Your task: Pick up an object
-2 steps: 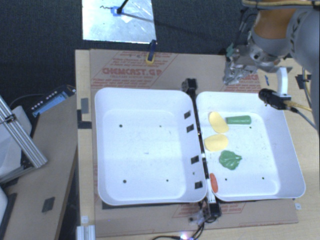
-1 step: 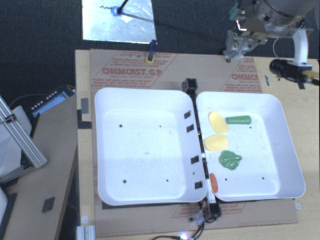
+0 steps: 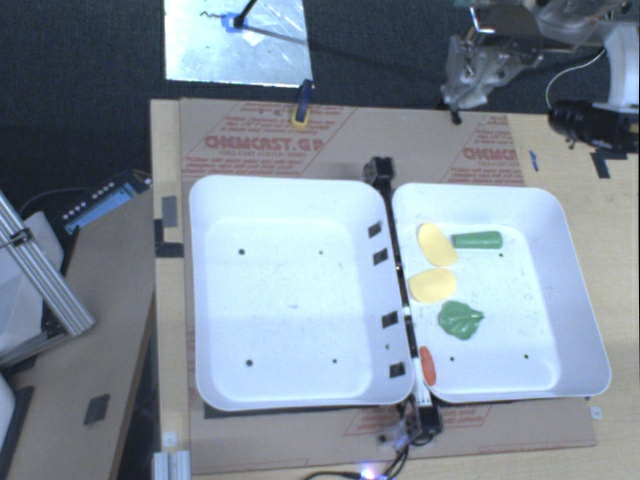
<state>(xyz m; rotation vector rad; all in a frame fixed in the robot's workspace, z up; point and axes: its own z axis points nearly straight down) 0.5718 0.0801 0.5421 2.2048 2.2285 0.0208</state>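
The gripper [image 3: 464,86] hung above the far edge of the tabletop [image 3: 330,133], beyond the right bin [image 3: 575,298] and well apart from everything in it; whether it was open or closed could not be told. In that bin lay two yellow pieces [image 3: 436,244], one just behind the other, with a green stick [image 3: 477,239] beside the farther piece, a green leafy lump [image 3: 459,319] nearer the camera, and an orange piece [image 3: 427,365] against the wall next to the left bin [image 3: 290,193]
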